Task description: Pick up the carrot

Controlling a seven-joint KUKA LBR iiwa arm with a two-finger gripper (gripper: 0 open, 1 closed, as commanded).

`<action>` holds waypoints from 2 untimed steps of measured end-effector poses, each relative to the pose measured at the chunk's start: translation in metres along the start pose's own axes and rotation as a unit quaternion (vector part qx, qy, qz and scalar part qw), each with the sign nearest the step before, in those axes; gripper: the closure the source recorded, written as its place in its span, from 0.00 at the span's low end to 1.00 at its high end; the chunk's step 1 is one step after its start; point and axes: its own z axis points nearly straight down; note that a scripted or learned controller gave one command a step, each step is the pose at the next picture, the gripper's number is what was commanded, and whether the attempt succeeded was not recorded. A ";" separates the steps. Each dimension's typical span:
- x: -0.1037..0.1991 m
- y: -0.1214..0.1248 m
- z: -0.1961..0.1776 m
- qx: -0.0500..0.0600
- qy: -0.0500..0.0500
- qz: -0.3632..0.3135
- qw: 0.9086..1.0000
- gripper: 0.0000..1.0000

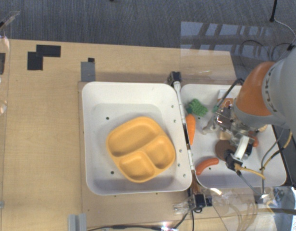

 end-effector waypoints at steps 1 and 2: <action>0.059 0.094 0.006 0.022 -0.008 0.014 1.000 0.00; 0.032 0.038 0.004 0.005 -0.002 0.068 0.998 0.00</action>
